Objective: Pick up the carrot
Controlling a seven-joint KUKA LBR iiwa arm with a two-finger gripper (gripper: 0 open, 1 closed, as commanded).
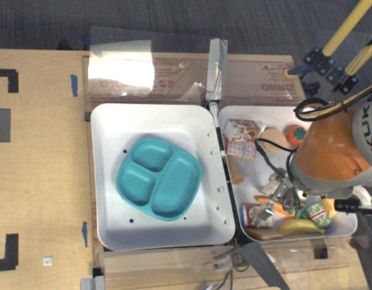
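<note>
— Why is the arm (331, 156) leaning so low into the right bin (267, 115)?
— It's hovering its jaws over the front clutter, where an orange sliver, probably the carrot (287, 208), is lying beside the banana (302, 226).
— Jaws clamping on anything?
— I'm finding that impossible to tell; the wrist is covering them.

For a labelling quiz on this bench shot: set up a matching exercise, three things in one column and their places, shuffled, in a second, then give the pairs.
Things:
1. teal divided plate
2. banana
3. white carton

Places:
A. near front rim of the right bin
B. far end of the right bin, beside the divider
C. middle of the left bin

Pairs: 1-C, 2-A, 3-B
</note>
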